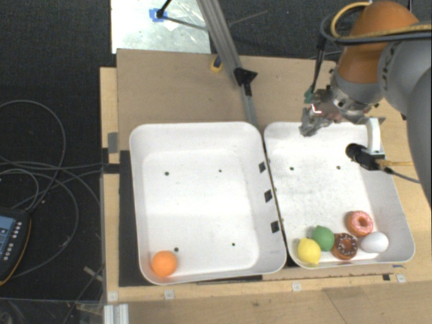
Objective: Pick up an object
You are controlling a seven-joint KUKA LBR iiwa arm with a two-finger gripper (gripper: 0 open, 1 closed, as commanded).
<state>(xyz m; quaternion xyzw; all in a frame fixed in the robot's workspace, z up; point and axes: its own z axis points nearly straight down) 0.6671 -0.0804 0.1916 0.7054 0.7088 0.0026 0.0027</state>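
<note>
You see the metal two-finger gripper (312,125) above the far edge of the right white plastic bin (317,181); whether it is open, you cannot tell. At this bin's near right corner lie a smooth yellow lemon (309,250), a green round fruit (323,237), a chocolate donut (344,246), a pink frosted donut (359,223) and a white egg (374,241). A round orange ball (163,263) sits in the left white bin (196,140), near left corner.

Robotics lab or test cell, not a home. Industrial grey arm (398,66) with orange band works over a plain board bench (175,93) carrying two shallow white bins (202,137) side by side. Dark carpet floor (54,46) around the bench; loose black cables (40,174) trail across it. A control pendant (10,238) lies at the left edge. A metal stand leg (223,36) slants over the bench. Toy food (341,238) serves as test pieces
</note>
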